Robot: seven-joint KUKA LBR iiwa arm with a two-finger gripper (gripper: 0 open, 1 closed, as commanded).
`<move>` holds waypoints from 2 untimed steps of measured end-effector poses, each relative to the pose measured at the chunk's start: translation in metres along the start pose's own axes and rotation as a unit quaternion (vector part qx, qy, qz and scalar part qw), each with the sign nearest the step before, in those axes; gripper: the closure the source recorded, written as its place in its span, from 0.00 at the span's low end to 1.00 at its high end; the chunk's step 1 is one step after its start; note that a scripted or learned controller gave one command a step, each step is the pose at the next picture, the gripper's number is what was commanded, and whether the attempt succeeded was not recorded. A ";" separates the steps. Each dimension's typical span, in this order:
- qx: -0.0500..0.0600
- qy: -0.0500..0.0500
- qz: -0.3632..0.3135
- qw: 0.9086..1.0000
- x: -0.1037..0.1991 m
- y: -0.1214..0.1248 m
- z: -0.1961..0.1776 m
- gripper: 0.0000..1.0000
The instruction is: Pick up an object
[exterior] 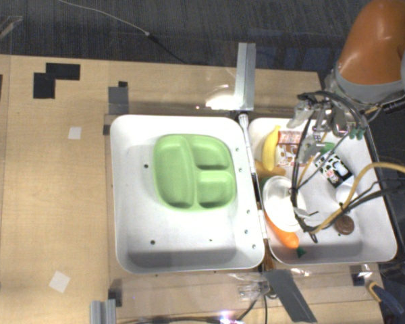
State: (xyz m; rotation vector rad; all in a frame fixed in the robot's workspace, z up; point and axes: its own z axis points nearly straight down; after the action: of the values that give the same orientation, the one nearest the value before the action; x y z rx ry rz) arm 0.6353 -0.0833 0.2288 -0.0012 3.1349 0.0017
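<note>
Two shallow white bins sit side by side on the wooden desk (47,201), seen from the overhead camera. Left bin (131,241): holds one green divided plate (192,171), three compartments, lying flat near the bin's middle, nothing on it. Right bin (378,241): crowded. Yellow banana (269,150) at the upper left corner, against the wall between the bins. Just beside it a small printed packet (288,148), partly hidden by cables. Below the banana a white bowl (278,201), upright. Orange carrot (283,237) touching the bowl's lower rim, by the bin's near wall. Small black-and-white patterned item (332,169) right of centre. Brown round disc (344,226) lower right, lying on the bin floor.

Arm comes in from the right, orange band (378,39) high over the right bin's far corner. Claw (318,130) hangs over the upper part of the right bin, near the packet; cables crowd it, so whether it is wide or narrow I cannot tell.
</note>
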 end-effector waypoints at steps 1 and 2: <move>0.003 -0.009 -0.022 1.000 -0.013 -0.058 0.114 0.00; 0.002 -0.009 -0.003 1.000 0.012 -0.009 0.134 0.00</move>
State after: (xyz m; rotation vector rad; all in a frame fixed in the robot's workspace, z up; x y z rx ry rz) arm 0.6239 -0.0923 0.0951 -0.0108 3.1161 -0.0049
